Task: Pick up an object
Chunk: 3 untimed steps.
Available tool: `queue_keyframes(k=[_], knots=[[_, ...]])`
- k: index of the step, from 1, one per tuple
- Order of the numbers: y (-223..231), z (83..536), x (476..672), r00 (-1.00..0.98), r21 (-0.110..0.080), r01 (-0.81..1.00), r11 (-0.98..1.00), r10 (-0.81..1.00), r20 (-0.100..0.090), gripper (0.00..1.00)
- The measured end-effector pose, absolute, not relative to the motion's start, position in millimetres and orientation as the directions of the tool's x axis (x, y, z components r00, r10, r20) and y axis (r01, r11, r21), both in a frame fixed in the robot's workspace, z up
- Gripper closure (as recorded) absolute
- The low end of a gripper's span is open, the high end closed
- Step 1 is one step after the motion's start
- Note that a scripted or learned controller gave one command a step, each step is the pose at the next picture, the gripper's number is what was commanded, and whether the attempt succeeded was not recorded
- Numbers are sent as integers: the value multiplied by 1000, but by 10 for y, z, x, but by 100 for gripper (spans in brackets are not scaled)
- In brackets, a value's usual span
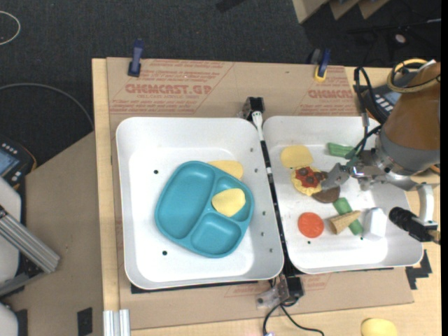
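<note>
The right bin (pixel 336 257) holds several toy foods. Among them are a yellow disc (pixel 297 156), a red-topped pizza piece (pixel 308 180), a dark brown piece (pixel 326 195), a red tomato (pixel 311 225), a tan wedge (pixel 343 222) and green pieces (pixel 341 149) (pixel 342 205). My gripper (pixel 341 174) reaches in from the right. It hangs low over the bin's middle, just right of the pizza piece and above the brown piece. Nothing can be made out in its grasp.
In the left bin (pixel 140 152) lies a teal divided plate (pixel 189 208) with a yellow piece (pixel 228 201) on it. Another yellow piece (pixel 227 167) lies behind the plate. A black divider rail (pixel 266 166) runs between the bins. Cables and the arm's body crowd the right edge.
</note>
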<state>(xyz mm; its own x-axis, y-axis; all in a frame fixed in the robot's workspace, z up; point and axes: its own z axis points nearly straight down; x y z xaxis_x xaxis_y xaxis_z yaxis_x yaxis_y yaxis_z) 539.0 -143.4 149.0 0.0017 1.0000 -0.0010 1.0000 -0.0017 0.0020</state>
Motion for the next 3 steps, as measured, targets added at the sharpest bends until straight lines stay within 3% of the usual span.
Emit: queue_keyframes(k=[1,2,3], knots=[[-1633,1753,4763,4,-4,1000,-4,1000,2,0],[-1622,1843,4797,1,1,1000,-1,1000,0,100],[-2012,836,4807,4,6,1000,-4,1000,-4,100]])
